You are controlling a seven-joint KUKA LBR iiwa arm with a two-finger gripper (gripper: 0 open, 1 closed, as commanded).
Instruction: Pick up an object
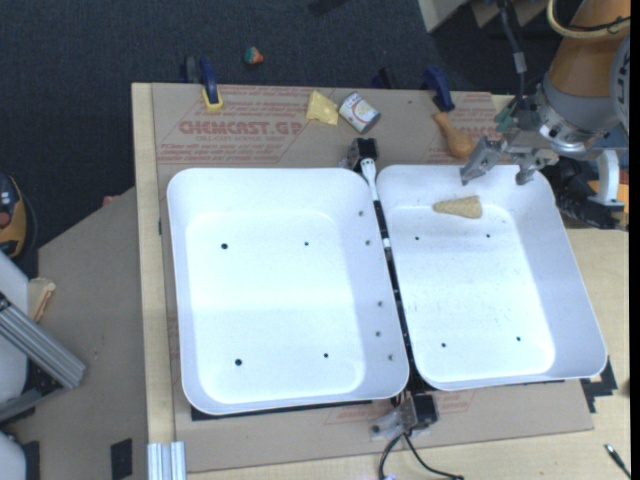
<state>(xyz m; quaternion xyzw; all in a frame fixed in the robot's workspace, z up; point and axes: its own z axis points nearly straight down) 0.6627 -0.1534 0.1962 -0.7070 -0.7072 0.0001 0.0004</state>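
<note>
Tan flat piece [457, 207], a wedge-shaped scrap, lies in the right bin [560, 298] near its far rim, alone on the white floor, the obvious pick target. Gripper [497, 166] hangs above the bin's far edge, just beyond and to the right of the piece, fingers spread apart with nothing between them, not touching it. Left bin [200, 268] has no loose items. Risks, as judgement: the piece looks thin and lies flat, so the fingertips may slide over it or push it along the smooth floor rather than close around it; a descent that stops short would close on air. It also sits close to the far rim, so a straight drop from the present spot could land a finger on the rim or wall instead of the floor. A slightly off-centre approach could nudge the piece toward the wall and wedge it there. Loose objects on the cardboard [260, 128] beyond the bins, an orange piece [455, 136] included, lie near the gripper and could be clipped.
</note>
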